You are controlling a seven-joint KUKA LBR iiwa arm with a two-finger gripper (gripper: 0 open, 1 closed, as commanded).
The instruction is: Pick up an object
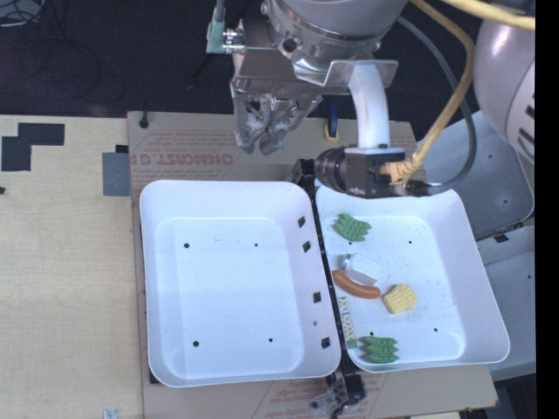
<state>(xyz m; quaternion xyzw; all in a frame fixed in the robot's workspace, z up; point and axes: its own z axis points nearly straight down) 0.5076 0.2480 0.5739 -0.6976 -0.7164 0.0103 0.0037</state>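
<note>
My gripper hangs high above the far edge of the left bin, its grey fingers drawn close together with nothing between them. Several small objects lie in the right bin: a green ridged piece near the far left corner, an orange sausage in the middle, a clear pale piece just behind it, a yellow corn chunk to its right, and a green leafy piece near the front edge.
The two white bins sit side by side on a cardboard sheet, joined along a black divider strip. A pale bench surface with dark patches lies to the left.
</note>
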